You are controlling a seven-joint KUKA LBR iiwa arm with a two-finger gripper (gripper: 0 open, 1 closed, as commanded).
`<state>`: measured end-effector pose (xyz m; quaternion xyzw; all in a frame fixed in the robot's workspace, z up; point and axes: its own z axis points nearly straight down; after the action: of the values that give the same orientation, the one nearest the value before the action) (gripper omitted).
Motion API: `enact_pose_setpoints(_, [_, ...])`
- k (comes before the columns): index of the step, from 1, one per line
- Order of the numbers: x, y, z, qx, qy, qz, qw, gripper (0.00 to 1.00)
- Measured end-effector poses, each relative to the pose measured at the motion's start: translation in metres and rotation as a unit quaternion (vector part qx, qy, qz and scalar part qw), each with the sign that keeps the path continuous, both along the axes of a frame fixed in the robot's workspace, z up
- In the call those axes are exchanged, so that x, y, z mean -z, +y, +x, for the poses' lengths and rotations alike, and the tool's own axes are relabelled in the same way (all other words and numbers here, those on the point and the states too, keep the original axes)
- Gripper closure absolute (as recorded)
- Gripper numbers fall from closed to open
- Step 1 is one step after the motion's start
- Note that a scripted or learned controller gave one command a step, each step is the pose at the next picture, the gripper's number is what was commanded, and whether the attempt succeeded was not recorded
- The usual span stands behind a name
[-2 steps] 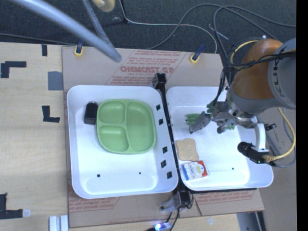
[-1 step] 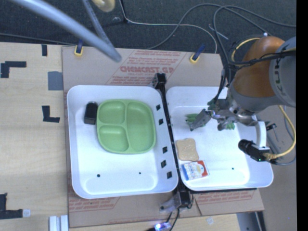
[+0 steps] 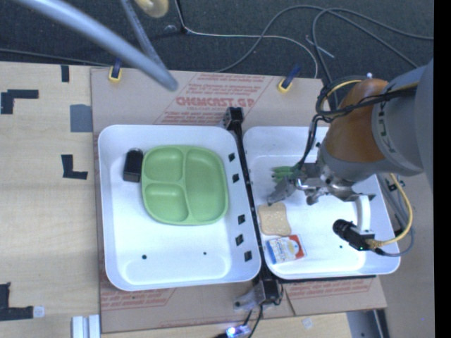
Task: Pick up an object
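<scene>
Seen from above at a slant: a bench [image 3: 42, 210] of pale wood with black marks at the left of the frame, a brown cardboard sheet [image 3: 211, 97] with red print laid over its middle. On the cardboard, two shallow white bins side by side.

In the left bin [image 3: 169, 266], left of centre in the frame: a small black block [image 3: 132, 165] near its upper left, touching or just beside the left edge of a green divided plate [image 3: 185, 185] with three compartments, lying flat. Lower part of that bin bare but for two dark dots.

Between the bins, a black strip of clips [image 3: 241, 189] running from top to bottom.

In the right bin [image 3: 384, 259], right of centre: a tan slice of bread [image 3: 275, 221] near its left wall, and just below it a small white packet [image 3: 285, 248] with red and blue print. Above the bread, something green [image 3: 287, 170], partly hidden under the pincer [image 3: 285, 189].

Pincer low over the upper left part of the right bin, just above the bread, close to the green thing. Cannot tell how far open, nor whether anything is held. Behind it, toward the right edge of the frame, the grey arm [image 3: 402, 118] with its orange band [image 3: 352, 129], cables looping round it, covering much of the right bin's upper right.

Across the upper left of the frame, a blurred grey bar [image 3: 77, 20] close to the camera.
</scene>
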<state>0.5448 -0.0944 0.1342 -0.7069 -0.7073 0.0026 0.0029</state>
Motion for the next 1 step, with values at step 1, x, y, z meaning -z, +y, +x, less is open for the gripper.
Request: enact_pose_setpoints(1, [0.0499,-0.0003,0.0006,0.0,-0.004,-0.0009,1.0,0.0])
